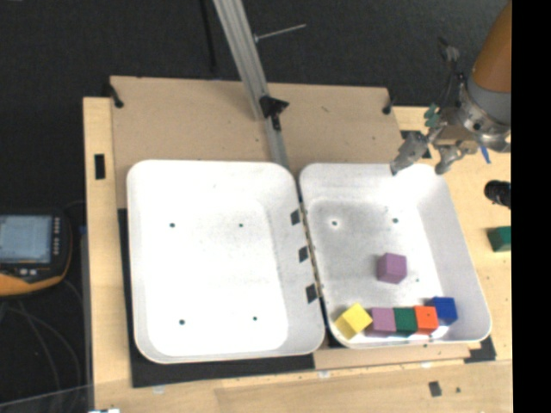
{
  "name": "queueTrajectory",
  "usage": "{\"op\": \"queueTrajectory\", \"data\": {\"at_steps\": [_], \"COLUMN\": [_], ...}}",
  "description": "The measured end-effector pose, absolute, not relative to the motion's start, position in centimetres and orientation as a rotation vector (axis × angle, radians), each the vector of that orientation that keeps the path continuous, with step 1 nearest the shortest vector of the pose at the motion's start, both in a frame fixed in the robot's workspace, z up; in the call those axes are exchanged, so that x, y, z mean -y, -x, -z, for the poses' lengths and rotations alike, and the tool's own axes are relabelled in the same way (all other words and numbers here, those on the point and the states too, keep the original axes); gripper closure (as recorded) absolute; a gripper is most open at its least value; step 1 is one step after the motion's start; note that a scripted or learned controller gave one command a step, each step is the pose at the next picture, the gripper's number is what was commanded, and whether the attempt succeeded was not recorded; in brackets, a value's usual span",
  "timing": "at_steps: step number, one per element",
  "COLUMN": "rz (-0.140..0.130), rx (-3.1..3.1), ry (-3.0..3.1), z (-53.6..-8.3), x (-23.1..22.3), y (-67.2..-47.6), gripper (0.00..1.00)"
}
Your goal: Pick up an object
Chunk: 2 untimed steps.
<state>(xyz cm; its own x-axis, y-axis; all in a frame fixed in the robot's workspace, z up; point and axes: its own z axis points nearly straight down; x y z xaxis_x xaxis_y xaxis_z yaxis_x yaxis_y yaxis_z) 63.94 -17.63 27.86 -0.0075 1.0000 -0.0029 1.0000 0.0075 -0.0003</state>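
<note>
My gripper point(424, 158) hangs over the far right corner of the right bin point(362, 188), open, with nothing between its two fingers. A purple cube point(392, 267) lies alone near the middle of that bin, well in front of the gripper. Along the bin's near wall sits a row of blocks: a yellow one point(353, 320), a purple one point(382, 320), a green one point(405, 320), an orange one point(426, 317) and a blue one point(444, 308).
The left bin point(211, 256) lies beside the right one, joined by dark clips. A slanted metal pole point(250, 67) rises behind the bins. A green block point(500, 238) rests on the bench at the right edge. A handheld controller point(30, 248) lies far left.
</note>
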Motion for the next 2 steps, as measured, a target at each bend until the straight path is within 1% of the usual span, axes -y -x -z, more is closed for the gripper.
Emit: {"op": "queueTrajectory", "data": {"at_steps": [1,2], "rz": [0.006,-0.001], "rx": [-2.227,-2.221], "ry": [-2.220,-2.212], "z": [-12.4,-14.1], "x": [14.9,15.1], "y": [-67.1,-67.3], "gripper": [0.00,1.00]}}
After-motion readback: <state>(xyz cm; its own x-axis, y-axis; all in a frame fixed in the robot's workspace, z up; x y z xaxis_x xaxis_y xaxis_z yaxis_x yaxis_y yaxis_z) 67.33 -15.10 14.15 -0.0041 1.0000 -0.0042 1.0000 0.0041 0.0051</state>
